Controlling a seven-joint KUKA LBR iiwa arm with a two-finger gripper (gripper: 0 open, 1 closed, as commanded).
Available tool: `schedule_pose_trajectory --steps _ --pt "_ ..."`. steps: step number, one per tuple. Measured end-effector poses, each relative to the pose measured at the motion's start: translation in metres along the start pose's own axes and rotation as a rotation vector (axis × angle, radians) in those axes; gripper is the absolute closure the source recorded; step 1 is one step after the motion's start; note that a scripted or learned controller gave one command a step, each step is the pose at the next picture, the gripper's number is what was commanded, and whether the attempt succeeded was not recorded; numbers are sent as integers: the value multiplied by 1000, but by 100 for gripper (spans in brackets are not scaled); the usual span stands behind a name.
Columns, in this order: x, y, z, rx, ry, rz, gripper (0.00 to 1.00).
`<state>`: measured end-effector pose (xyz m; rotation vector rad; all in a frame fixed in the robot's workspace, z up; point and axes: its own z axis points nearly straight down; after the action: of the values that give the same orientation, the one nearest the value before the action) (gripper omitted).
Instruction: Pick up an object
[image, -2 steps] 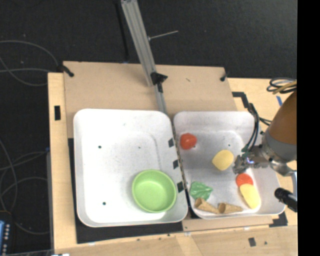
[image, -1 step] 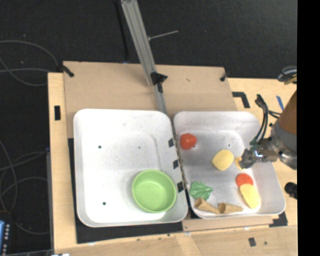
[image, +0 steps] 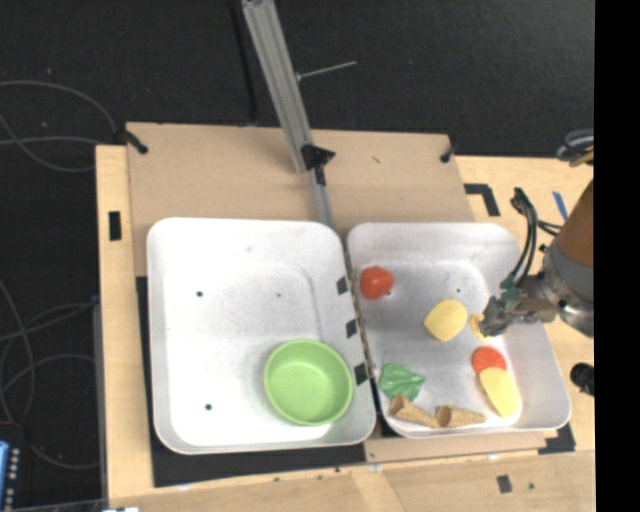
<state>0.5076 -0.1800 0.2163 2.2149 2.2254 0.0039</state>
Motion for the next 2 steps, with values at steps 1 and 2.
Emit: schedule_pose_trajectory --steps 1,2 --pt "63 0 -4 1 2 -5 100" --pt "114 -2 1 2 0 -2 100"
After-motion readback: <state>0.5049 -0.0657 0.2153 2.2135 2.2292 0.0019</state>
